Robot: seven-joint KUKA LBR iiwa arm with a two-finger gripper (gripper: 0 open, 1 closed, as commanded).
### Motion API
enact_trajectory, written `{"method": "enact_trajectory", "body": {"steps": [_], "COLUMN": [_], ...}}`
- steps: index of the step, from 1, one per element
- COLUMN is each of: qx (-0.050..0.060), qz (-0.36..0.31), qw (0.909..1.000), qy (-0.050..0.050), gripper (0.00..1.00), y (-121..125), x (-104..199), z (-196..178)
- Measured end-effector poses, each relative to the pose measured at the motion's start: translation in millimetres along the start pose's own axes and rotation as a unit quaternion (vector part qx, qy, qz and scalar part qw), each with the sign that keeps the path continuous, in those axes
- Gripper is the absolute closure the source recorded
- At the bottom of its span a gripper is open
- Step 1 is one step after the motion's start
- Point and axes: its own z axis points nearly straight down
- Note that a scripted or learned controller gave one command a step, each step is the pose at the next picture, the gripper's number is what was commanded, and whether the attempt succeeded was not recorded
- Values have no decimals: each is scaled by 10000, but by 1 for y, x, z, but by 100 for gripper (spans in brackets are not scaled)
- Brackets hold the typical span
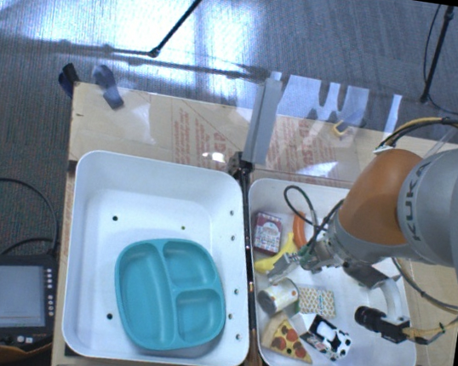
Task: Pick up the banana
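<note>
Bench (177, 127): bears two shallow white bins, left bin (101, 201) and right bin (396, 355), set side by side.

The banana (276, 258) lies partly hidden under the gripper (310, 258), just right of the small red box (269, 232), and only its yellow lower end shows. The arm (419, 208) runs off the right edge. Print on the red box is too small to read.
</note>
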Motion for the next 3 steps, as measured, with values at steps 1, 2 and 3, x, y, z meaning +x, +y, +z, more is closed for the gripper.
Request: {"method": "enact_trajectory", "body": {"steps": [1,2,3], "qx": [6,20,14], "qz": [32,2757,2183], "qw": [10000,9613,9759], "qy": [9,-3,6], "gripper": [100,100,100], "y": [-1,40,-18], "x": [-2,-17,-2], "z": [-8,8,8]}}
